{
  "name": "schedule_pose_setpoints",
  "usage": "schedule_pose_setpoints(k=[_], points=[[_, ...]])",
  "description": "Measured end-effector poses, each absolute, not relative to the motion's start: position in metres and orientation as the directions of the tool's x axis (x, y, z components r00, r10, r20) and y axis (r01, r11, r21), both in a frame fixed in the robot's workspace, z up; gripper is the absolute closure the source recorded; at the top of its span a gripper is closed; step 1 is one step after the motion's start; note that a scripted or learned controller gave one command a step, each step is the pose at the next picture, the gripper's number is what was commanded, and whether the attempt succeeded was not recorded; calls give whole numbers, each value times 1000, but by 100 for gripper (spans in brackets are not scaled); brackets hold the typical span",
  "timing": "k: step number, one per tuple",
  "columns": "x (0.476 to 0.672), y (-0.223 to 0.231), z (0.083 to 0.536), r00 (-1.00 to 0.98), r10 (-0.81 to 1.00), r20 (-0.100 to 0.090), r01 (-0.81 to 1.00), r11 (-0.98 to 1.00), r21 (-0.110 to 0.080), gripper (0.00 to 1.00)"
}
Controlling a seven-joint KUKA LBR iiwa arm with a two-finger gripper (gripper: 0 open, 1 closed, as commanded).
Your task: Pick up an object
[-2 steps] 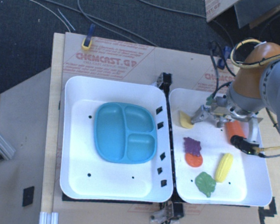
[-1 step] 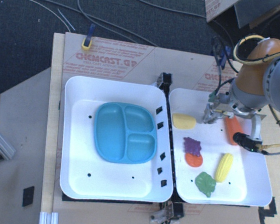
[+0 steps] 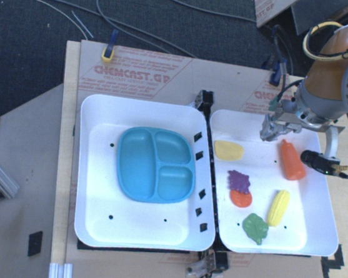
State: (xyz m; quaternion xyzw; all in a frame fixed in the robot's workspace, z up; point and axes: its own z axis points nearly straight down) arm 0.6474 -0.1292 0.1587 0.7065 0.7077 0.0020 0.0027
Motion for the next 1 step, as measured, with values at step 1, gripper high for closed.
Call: schedule_pose_setpoints(k=[1], points=[[646, -139, 211, 0, 1000, -2, 1000, 0, 8, 100]])
